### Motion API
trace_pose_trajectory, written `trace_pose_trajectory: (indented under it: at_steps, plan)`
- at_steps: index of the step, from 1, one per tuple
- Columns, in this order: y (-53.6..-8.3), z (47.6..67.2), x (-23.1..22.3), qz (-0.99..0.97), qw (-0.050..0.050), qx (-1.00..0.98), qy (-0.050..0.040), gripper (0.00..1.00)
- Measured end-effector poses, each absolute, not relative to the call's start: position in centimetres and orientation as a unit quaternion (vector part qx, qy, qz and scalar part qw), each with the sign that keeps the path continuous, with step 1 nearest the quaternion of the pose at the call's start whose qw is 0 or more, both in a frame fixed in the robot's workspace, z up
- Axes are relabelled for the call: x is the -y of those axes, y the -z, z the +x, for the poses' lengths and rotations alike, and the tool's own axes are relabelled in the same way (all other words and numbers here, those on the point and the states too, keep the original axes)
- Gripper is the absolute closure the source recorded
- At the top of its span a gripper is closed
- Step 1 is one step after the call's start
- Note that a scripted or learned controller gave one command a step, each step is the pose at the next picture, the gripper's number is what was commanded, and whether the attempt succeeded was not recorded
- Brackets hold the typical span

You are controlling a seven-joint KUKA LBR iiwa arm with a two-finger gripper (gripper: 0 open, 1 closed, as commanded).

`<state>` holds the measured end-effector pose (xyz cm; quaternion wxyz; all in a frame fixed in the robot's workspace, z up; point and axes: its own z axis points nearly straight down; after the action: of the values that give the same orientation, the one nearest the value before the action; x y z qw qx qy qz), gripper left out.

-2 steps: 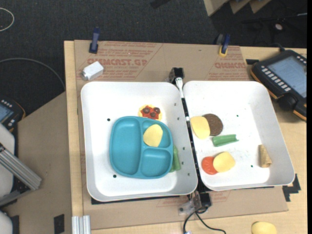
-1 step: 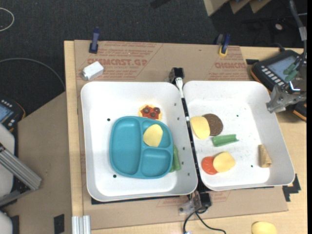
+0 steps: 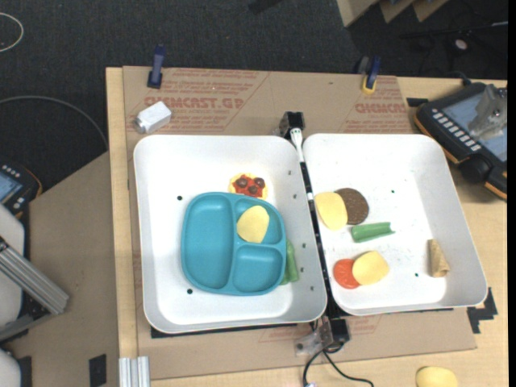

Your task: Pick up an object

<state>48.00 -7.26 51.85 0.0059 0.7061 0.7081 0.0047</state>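
**Two bins of play food on the bench**

From the camera above the bench, two shallow white bins sit side by side on a brown cardboard sheet (image 3: 242, 95). The left bin (image 3: 157, 216) holds a teal divided tray (image 3: 211, 244), and everything else is placed from that tray.

In the tray's upper right compartment lies a pale yellow, egg-shaped piece (image 3: 253, 224), smooth and matte, tilted slightly. Just above the tray, touching or almost touching its top edge, is a small flat yellow piece topped with red and dark dots (image 3: 249, 185). A thin green piece (image 3: 290, 263) is wedged along the tray's right side, between the tray and the bin wall.

To the right of the tray, across the seam between the bins, the right bin (image 3: 419, 168) holds several pieces. Nearest the tray is a yellow rounded piece (image 3: 330, 209) overlapping a dark brown disc (image 3: 354, 205). Below those lies a short green stick (image 3: 371, 231), angled a little. Lower still, a red round piece (image 3: 345, 273) touches a second yellow lump (image 3: 371, 268) that partly covers it. Well apart from the tray, near the right bin's far wall, a small tan cone-like piece (image 3: 437, 258) lies on its own.

How the gripper's jaws stand cannot be told from this view.
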Motion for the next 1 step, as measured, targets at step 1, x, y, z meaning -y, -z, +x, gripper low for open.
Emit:
trace_pose_trajectory:
  at_steps: [1]
  plan:
    - [-42.7,47.89,4.53,0.706,-0.004,-0.708,0.0031,1.0]
